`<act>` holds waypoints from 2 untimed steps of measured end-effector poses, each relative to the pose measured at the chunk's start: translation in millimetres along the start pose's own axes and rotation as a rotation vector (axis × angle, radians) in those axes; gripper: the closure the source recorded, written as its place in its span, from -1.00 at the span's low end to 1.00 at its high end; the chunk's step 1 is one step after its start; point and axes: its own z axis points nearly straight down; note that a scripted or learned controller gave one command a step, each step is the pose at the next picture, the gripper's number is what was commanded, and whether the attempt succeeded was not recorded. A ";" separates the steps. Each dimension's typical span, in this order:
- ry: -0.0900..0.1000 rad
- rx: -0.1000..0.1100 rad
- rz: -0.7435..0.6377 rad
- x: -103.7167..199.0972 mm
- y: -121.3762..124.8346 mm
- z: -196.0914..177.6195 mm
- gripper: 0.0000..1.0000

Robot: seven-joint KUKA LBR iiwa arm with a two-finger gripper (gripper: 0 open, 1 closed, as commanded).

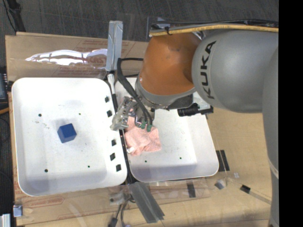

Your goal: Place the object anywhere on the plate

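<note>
A small blue cube [66, 132] lies in the left white bin [28, 98], left of its middle. A pink, crumpled-looking thing [143, 141] lies at the near left of the right bin [199, 150], close to the divider between the bins. My gripper [134, 119] hangs low over the pink thing's upper edge, next to the left wall of the right bin. The orange wrist band and grey arm cover the back of the right bin. The cube sits far to the gripper's left, apart from it.
The two bins meet at a wall with black clips [113, 141]. A grey upright bar [114, 44] stands behind the bins. Cardboard and tape [147, 205] line the bench's front edge. The big arm body [236, 70] fills the right side.
</note>
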 end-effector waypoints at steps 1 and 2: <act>-0.001 0.000 -0.291 20.8 44.6 9.8 1.00; -0.003 -0.001 -0.294 44.1 91.2 3.7 1.00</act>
